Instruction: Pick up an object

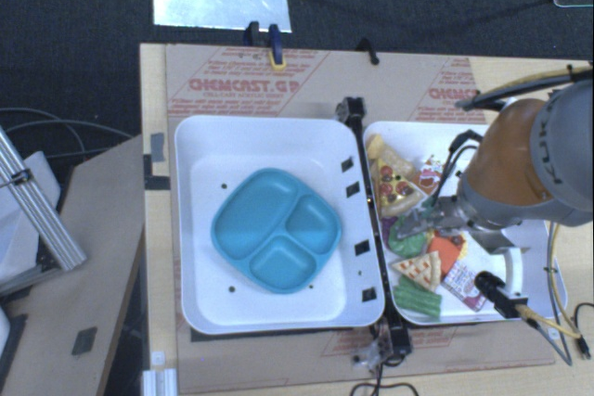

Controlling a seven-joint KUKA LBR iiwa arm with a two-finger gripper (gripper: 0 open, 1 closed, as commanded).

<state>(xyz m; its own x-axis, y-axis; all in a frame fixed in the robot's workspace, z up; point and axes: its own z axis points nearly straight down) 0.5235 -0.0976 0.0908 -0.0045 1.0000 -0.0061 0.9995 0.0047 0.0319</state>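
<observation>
The right bin (436,136) holds a heap of toy food. A pizza slice (393,181) lies near its left wall, and a second, smaller pizza slice (419,269) lies closer to the front. Between them are a green and purple piece (405,241) and an orange piece (449,251). A green piece (417,301) lies at the front left corner. A red and white packet (461,284) lies right of it. My gripper (422,223) hangs low over the middle of the heap, just above the green and purple piece. Nothing can be made out between its fingers.
In the left bin (200,292) lies a blue divided plate (276,229). A black divider with clips (364,199) runs between the two bins. A small red and white item (429,173) lies near the right bin's back. The arm's orange band (515,153) covers that bin's right side.
</observation>
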